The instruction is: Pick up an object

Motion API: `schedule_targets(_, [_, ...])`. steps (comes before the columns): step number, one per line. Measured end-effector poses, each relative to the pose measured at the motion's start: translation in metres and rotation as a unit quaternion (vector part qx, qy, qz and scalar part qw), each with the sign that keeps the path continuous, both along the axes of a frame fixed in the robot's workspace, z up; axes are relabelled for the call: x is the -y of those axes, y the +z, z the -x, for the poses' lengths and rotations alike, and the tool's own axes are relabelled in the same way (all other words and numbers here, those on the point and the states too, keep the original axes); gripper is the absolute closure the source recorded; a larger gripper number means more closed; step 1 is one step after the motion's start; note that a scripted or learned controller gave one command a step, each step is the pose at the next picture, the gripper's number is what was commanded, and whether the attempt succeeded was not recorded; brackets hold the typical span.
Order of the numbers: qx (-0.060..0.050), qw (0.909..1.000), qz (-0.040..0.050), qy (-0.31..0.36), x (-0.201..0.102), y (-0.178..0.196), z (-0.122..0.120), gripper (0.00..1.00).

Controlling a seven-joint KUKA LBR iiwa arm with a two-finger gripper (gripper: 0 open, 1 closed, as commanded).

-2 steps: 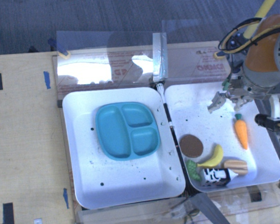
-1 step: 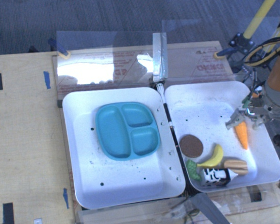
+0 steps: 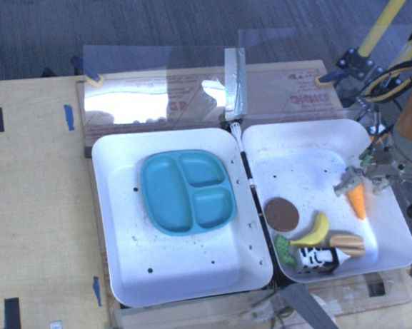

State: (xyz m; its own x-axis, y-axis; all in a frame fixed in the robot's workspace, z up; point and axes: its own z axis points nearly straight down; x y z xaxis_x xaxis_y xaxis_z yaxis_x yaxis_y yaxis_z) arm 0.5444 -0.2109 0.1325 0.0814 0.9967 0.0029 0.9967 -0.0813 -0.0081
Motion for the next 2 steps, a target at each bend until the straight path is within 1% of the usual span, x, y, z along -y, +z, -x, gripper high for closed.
schedule_targets(1, [0.001,0.9996,0.0007,-0.029,-0.050,-0.044,0.042,0.00])
schedule_targets(2, [0.001,0.9955,0.0013,-0.095,-0.100,-0.041,-0.016,0.00])
